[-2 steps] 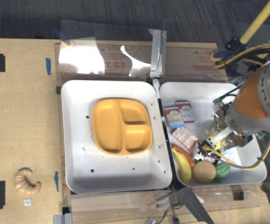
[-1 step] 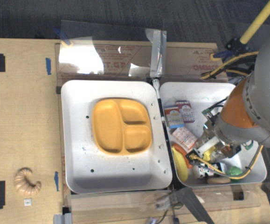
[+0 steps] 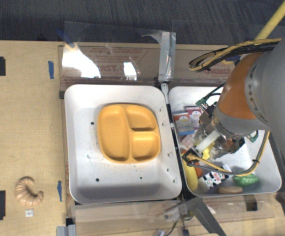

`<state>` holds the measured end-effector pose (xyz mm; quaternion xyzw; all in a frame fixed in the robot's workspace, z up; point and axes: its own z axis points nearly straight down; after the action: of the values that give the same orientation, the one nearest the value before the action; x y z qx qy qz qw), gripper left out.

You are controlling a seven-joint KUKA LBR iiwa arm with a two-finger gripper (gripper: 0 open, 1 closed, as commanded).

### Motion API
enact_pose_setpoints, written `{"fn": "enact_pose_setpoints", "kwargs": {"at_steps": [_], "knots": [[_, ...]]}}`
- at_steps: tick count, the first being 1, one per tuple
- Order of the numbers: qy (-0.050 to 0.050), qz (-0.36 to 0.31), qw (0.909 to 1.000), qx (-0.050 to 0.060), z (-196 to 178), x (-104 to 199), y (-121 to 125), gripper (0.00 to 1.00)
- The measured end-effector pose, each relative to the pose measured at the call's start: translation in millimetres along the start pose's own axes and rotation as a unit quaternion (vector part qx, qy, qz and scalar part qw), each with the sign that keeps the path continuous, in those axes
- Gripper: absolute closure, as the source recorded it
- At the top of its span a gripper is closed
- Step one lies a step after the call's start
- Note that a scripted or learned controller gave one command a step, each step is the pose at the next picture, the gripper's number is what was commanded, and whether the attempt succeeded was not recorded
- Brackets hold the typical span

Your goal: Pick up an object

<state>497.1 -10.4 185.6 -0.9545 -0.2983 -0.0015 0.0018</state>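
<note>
My gripper (image 3: 207, 149) reaches down into the right bin (image 3: 270, 173), over a heap of small objects at the bin's left side. Its fingers are hidden among the wrist parts and clutter. Under and around it lie a printed box (image 3: 186, 121), a yellow banana-like piece (image 3: 191, 177), a black-and-white spotted toy (image 3: 212, 178) and a green object (image 3: 245, 180). The grey arm with its orange band (image 3: 240, 95) covers the bin's upper right part.
The left bin (image 3: 78, 132) holds a yellow divided plate (image 3: 129, 132). A tan curled toy (image 3: 29, 191) lies on the bench at the far left. A clear plastic sheet (image 3: 112, 58) stands behind the bins. Cables loop over the arm.
</note>
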Motion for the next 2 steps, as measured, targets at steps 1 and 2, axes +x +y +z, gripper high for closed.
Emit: {"fn": "enact_pose_setpoints", "kwargs": {"at_steps": [1,2], "knots": [[-0.002,-0.125,0.9922,-0.001,-81,43,-23,1.00],[-0.004,-0.027,0.9996,0.000,-44,114,-27,1.00]]}}
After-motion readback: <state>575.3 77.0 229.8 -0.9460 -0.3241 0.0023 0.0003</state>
